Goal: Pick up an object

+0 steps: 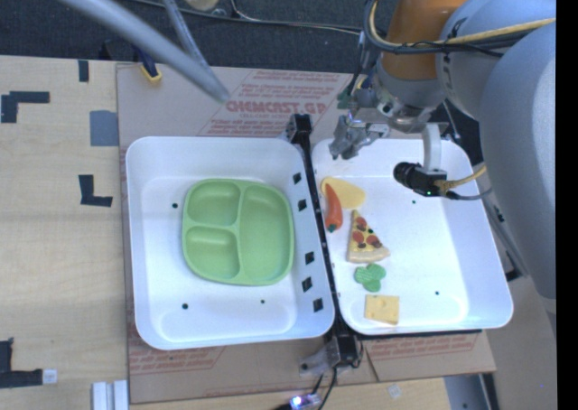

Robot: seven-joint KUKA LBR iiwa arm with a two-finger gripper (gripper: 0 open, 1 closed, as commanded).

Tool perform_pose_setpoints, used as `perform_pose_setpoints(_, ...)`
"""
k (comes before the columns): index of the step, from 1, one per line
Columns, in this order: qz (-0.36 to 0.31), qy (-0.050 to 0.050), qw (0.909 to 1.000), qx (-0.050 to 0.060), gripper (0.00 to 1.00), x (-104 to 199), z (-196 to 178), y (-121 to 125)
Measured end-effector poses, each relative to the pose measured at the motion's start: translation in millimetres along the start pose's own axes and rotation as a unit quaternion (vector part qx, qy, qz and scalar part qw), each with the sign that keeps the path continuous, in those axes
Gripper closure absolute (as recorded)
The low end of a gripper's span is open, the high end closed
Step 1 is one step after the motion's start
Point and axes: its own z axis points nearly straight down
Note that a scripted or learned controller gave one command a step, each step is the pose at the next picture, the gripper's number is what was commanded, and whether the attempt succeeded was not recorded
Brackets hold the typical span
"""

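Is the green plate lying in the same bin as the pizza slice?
No, the green plate lies in the left bin, while the pizza slice lies in the right bin.

Red print on the cardboard sheet reads roughly "CHEMCAST".

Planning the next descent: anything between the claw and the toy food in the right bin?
Nothing visible. The claw hangs over the right bin's far left corner, and the carrot, yellow piece and pizza slice lie uncovered just nearer the camera. The divider runs alongside them.
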Motion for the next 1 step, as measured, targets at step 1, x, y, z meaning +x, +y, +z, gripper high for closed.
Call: perform_pose_setpoints(1, 0.0, 0.0, 1.0, 0.0, 1.0, 56.5, -10.9, -3.0)
